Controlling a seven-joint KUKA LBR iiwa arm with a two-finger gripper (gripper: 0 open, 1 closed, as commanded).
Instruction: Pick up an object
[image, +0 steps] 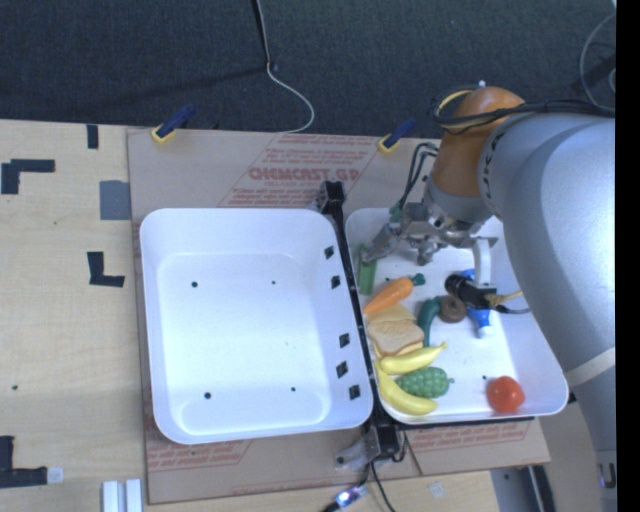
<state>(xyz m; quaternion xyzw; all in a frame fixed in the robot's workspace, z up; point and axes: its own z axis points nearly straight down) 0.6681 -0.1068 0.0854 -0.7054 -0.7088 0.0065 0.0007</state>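
Observation:
My gripper (398, 250) hangs over the back left part of the right bin (535, 345), its fingers spread open with nothing between them. Just below it lie an orange carrot (391, 293) and a small green piece (367, 273) against the bin's left wall. Farther forward are a slice of bread (396, 334), two yellow bananas (409, 361) (405, 398), a bumpy green fruit (426, 381), a dark green pepper (429, 314) and a red tomato (506, 393). A small brown item (453, 311) and a blue one (480, 320) lie right of the pepper.
The left white bin (160, 300) stands beside the right one, split off by a black-clipped divider (345, 300). The grey arm (560, 220) covers the right bin's far right side. Both bins rest on a cardboard sheet (290, 170).

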